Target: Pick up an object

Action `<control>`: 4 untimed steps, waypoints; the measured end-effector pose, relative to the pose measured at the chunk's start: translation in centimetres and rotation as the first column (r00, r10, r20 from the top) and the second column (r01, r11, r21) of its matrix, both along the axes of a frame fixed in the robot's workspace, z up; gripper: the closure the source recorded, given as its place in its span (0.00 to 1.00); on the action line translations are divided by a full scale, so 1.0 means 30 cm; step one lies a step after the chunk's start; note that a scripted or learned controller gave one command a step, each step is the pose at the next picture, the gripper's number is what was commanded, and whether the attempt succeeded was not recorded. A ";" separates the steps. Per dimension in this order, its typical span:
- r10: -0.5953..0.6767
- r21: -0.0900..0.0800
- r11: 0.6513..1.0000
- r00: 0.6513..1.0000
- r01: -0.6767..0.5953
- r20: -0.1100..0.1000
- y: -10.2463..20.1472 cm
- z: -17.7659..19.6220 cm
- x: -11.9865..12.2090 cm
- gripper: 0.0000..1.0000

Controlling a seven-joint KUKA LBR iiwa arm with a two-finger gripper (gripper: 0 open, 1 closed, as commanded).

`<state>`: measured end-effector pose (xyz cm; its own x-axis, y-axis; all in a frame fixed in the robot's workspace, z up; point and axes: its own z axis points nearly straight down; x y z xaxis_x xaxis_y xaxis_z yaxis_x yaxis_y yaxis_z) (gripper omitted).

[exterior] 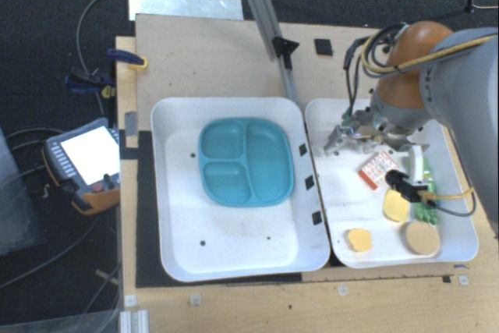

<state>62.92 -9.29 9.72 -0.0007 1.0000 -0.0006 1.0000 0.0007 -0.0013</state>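
Note:
My gripper (337,139) hangs over the upper left part of the right bin (323,191), pointing left, with the grey wrist and its orange band behind it. Just right of it lies a red and white packet (377,168). Below that sits a yellow piece (395,207), with a green item (426,210) at its right. A small orange-yellow chunk (359,240) and a tan round object (422,239) rest near the bin's front edge. I see nothing held in the gripper.
The left bin (179,230) holds a teal divided plate (245,161). A grey pole (261,0) slants down to the bench behind the bins. A handheld pendant (84,164) lies off the bench at the left.

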 end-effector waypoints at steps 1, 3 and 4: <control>0.000 0.000 1.000 1.000 0.000 0.004 0.000 -0.040 0.004 0.00; 0.000 0.000 1.000 1.000 0.000 0.006 -0.007 0.148 0.010 1.00; 0.004 -0.001 1.000 1.000 -0.004 0.010 -0.006 0.366 0.023 1.00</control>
<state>63.62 -9.47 20.70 -0.0050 1.0000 -0.0011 0.9999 0.0050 0.0090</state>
